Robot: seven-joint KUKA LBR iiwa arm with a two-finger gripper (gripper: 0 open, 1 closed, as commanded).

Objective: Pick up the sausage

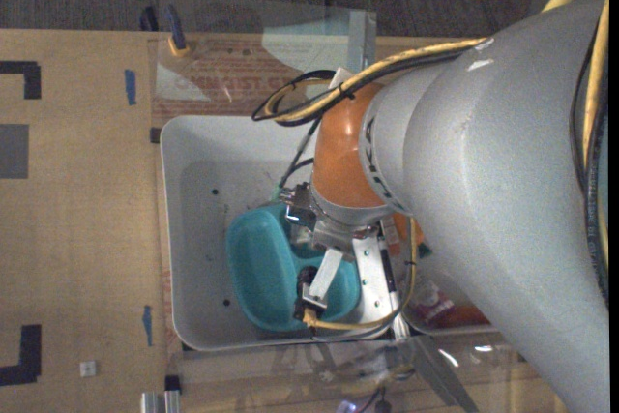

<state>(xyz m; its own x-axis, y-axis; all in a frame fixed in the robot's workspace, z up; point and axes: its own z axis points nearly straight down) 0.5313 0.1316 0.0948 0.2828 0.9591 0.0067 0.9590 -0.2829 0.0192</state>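
Observation:
A teal, rounded plastic thing lies in the near half of the left white bin. My gripper hangs low over the teal thing's right side, below the orange band of the wrist. The wrist and the grey arm cover the gripper from above. They also hide the right part of this bin and whatever lies there.
The big grey arm fills the right side. Under it, a red and orange thing peeks out in the neighbouring bin. The bare bin floor is to the left of the teal thing. Wooden bench lies further left.

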